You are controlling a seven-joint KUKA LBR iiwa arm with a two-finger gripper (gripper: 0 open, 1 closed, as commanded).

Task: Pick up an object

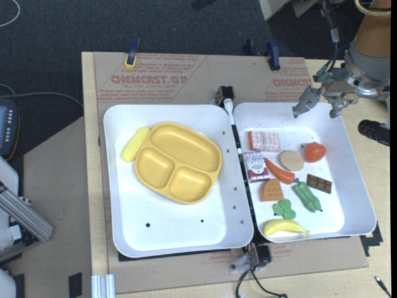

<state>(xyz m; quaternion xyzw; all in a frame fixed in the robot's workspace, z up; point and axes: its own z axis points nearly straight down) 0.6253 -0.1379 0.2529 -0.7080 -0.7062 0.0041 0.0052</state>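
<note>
Yellow tray: three compartments, tilted in the left bin; a corn cob lies against its left edge.
Bench: brown board under both bins.
Right bin: wafer packet, red sachet, carrot, round biscuit, tomato, chocolate piece, waffle wedge, green pod, broccoli, banana near the front wall.
Arm: enters from upper right, wrist angled down toward the right bin's back edge.
Gripper: above the bin's far right corner, well apart from the food.
Fingers: spread wide, nothing between them.
</note>
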